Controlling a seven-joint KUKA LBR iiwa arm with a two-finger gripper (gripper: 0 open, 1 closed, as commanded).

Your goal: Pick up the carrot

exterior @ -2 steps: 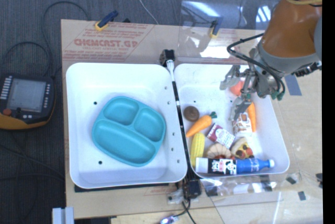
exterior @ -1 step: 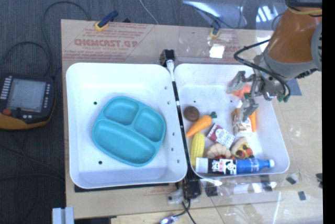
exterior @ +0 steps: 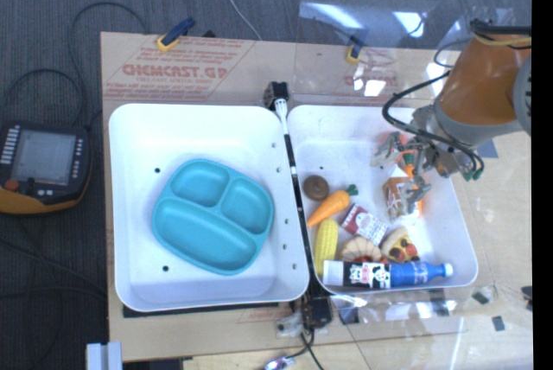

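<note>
Right bin: carrot lower-left of end effector; well apart

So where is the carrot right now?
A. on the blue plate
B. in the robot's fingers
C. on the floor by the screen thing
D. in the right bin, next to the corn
D. The carrot lies in the right bin, just above the corn, while the gripper is off to its right.

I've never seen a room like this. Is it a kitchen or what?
Probably a robot lab, not a kitchen. A robot arm reaches over two white bins on a bench; the food, like the carrot, looks like toys, and a control pendant lies on the carpet.
</note>
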